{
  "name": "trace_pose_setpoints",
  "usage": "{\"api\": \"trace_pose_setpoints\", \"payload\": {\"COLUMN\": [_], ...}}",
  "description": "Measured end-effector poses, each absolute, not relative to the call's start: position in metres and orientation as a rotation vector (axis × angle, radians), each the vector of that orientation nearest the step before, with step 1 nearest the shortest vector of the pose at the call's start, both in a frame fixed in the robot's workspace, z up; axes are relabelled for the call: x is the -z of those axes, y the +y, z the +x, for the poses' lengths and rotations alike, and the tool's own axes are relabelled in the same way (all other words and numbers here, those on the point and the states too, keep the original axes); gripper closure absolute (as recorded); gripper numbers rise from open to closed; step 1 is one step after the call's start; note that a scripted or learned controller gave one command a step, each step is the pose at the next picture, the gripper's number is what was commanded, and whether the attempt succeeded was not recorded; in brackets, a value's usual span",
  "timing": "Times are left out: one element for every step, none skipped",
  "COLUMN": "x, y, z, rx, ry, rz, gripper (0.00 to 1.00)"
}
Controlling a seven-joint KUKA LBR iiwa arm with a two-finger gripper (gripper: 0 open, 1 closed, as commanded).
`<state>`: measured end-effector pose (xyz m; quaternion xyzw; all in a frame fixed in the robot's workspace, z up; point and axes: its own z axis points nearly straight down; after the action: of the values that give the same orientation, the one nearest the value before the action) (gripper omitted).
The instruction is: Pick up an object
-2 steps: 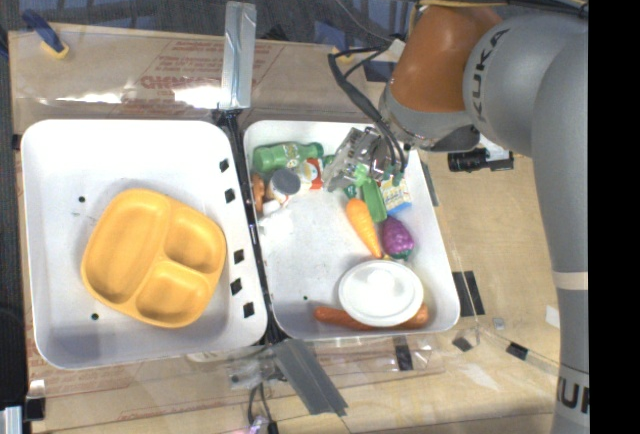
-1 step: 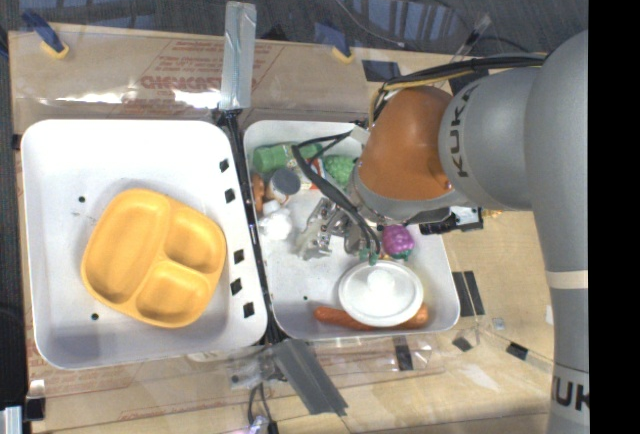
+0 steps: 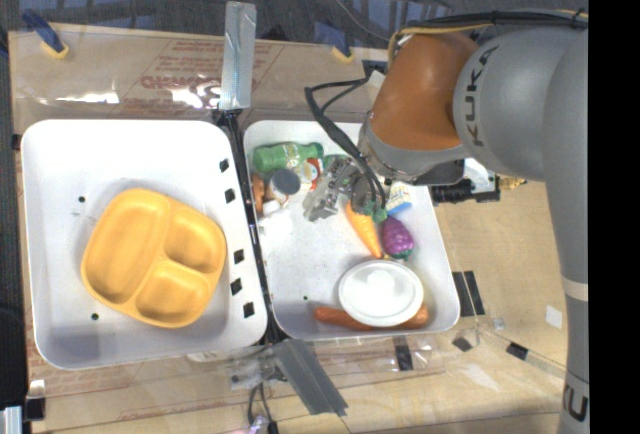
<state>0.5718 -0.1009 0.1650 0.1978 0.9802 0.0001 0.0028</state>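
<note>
Arm reaching into the right bin among small toys on the desk.

The gripper [image 3: 325, 197] hangs low in the right bin [image 3: 300, 272], near a green bottle [image 3: 285, 157] and just beside an orange carrot [image 3: 365, 230]; I cannot tell whether its jaws are apart or closed, or whether anything sits between them. A purple toy [image 3: 398, 237] lies next to the carrot, and a white bowl [image 3: 380, 292] rests at the bin's near edge. The left bin [image 3: 50, 222] holds a yellow divided tray [image 3: 152, 257].
</note>
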Motion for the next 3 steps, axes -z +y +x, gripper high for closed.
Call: {"api": "trace_pose_setpoints", "payload": {"x": [-0.249,-0.245,-0.274], "y": [-0.16,-0.087,-0.105], "z": [0.597,0.59,0.648], "rx": [0.001,-0.001,0.001], "ry": [2.913,2.971,2.854], "rz": [1.16,1.027,1.306], "gripper": [1.0,1.0,1.0]}}
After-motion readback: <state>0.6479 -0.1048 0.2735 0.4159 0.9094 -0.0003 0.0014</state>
